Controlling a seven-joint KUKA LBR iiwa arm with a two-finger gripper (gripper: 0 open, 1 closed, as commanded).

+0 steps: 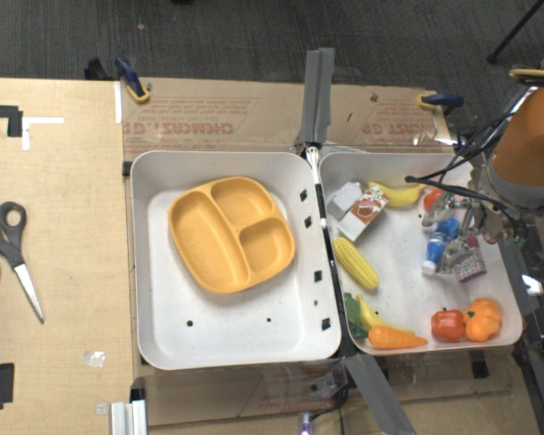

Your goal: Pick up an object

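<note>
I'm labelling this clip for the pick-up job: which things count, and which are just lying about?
For the job: gripper over the right bin; blue-and-white bottle, corn cob, banana, carrot, red pepper, orange pepper, small carton.

Lying about: yellow divided plate in the left bin, scissors, blue clamps.

You are looking down on a pale wooden bench top (63, 243) that fills the left of the camera view. Taking that bench as your landmark: beyond its far edge lies dark grey carpeted floor (254, 16). On its left part rests a pair of grey-handled metal scissors (14, 252), with black tape marks (4, 116) further back. To the right of the bare wood a flattened brown cardboard sheet with red lettering (208, 116) lies on the bench, pinned at its far corners by a blue-and-yellow clamp (131, 80) and a second blue clamp (440, 102). A grey metal bar (317, 93) crosses the cardboard toward the floor. Lighting is even, without hard shadows.
</note>
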